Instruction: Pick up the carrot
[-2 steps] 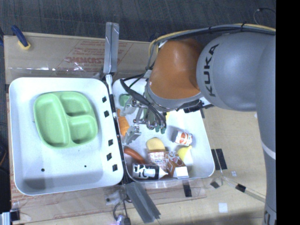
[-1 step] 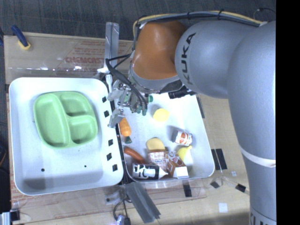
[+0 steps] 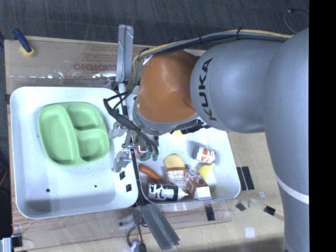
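Observation:
The carrot [image 3: 148, 171] is a short orange-red stick lying at the left end of the right bin [image 3: 232, 189], close to the wall between the two bins. My gripper [image 3: 132, 155] hangs just above and to the left of it, over that dividing wall, under the orange wrist band [image 3: 165, 91]. The carrot's whole length shows below the gripper and nothing is touching it. The arm's bulk hides the upper part of the right bin.
A green divided plate [image 3: 73, 133] lies in the left bin [image 3: 31, 193]. Around the carrot sit a yellow block [image 3: 175, 161], a red-and-white can [image 3: 205, 154], a brown packet [image 3: 185, 178], a black-and-white item [image 3: 163, 192] and a white cube [image 3: 203, 193].

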`<state>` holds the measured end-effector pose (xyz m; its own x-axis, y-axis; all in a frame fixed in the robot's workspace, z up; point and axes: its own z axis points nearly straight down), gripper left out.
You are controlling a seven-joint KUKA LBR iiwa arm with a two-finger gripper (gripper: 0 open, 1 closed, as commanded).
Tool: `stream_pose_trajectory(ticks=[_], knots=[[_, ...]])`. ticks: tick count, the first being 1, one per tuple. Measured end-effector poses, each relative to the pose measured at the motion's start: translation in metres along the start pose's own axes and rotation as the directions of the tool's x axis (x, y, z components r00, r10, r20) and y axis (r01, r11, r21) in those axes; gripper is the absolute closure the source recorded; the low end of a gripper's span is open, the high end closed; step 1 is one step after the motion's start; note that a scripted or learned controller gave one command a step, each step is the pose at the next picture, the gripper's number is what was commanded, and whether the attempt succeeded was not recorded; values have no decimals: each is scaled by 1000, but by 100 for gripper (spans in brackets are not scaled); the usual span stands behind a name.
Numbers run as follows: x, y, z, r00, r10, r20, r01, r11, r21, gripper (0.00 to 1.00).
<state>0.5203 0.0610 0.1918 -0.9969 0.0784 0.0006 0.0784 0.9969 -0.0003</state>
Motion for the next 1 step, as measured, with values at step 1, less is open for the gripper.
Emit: stream_pose_trajectory(ticks=[1], knots=[[19, 62, 98, 961, 275, -2, -275, 961, 1, 0]])
